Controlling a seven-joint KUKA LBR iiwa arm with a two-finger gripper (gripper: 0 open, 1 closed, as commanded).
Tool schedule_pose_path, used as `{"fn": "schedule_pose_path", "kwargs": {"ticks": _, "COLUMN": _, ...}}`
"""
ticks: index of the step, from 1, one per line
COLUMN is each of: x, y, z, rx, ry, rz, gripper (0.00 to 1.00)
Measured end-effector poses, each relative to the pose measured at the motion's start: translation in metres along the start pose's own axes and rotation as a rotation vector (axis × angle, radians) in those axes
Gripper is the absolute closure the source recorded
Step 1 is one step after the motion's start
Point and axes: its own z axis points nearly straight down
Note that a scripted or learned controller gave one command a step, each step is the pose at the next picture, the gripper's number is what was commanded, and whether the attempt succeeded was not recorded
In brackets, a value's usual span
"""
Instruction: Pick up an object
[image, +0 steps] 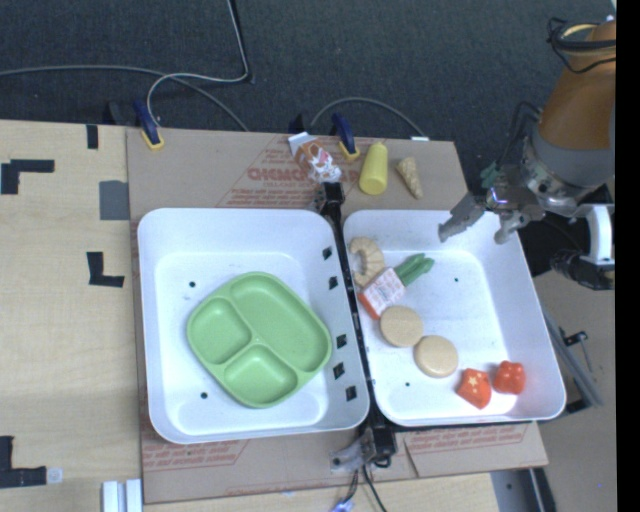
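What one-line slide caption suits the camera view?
Open gripper hovers over the right bin of toy food; green tray in the left bin.

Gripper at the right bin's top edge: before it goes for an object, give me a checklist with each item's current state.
1. Nothing between the jaws of the gripper: ok, fingers spread and bare.
2. Gripper above the right bin: ok, at its upper rim.
3. Targets available: ok, two tan discs, two red pieces.
4. Isolated target: ok, lower disc has bare floor to its right.
5. Cluttered spot: not ok, the packet touches neighbours.
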Motion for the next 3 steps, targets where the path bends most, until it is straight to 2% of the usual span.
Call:
{"fn": "schedule_pose_path", "kwargs": {"ticks": 1, "x": 0.047, "y": 0.016, "z": 0.13, "rx": 0.005, "ry": 0.001, "rz": 0.0, "gripper": 0.0}}
{"fn": "schedule_pose_path", "kwargs": {"ticks": 2, "x": 0.033, "y": 0.039, "z": 0.183, "rx": -0.008, "ry": -0.002, "rz": 0.0, "gripper": 0.0}}
{"fn": "schedule_pose_path", "kwargs": {"ticks": 3, "x": 0.03, "y": 0.062, "z": 0.189, "rx": 0.019, "ry": 0.0, "rz": -0.004, "gripper": 0.0}}
